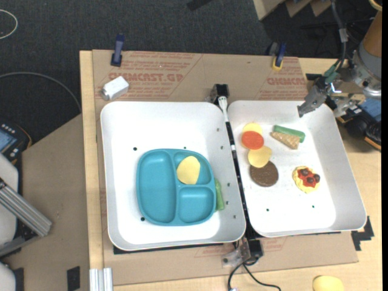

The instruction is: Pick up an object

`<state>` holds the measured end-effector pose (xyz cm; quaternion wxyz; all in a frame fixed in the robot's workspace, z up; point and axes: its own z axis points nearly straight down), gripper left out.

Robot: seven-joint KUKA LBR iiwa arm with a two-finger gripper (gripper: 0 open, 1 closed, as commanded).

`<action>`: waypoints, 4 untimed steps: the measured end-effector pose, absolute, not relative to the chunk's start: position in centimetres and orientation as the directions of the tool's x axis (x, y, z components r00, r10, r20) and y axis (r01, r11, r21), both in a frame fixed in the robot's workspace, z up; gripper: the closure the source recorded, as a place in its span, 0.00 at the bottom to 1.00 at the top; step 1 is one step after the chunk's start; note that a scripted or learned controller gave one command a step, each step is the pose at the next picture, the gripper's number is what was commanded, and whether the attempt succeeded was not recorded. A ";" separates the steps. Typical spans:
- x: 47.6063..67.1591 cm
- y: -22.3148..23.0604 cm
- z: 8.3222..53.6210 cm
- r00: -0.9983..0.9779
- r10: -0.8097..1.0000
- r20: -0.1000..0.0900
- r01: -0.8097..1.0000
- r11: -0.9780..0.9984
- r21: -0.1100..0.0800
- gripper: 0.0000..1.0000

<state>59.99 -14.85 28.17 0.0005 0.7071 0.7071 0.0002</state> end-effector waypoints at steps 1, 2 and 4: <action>52.4 -16.0 17.6 0.005 1.000 0.004 1.000 -0.004 -0.016 0.00; 47.5 -20.3 11.5 0.007 1.000 0.002 1.000 -0.007 -0.010 0.00; 48.0 -22.5 43.5 -0.002 1.000 -0.009 1.000 0.002 0.020 0.00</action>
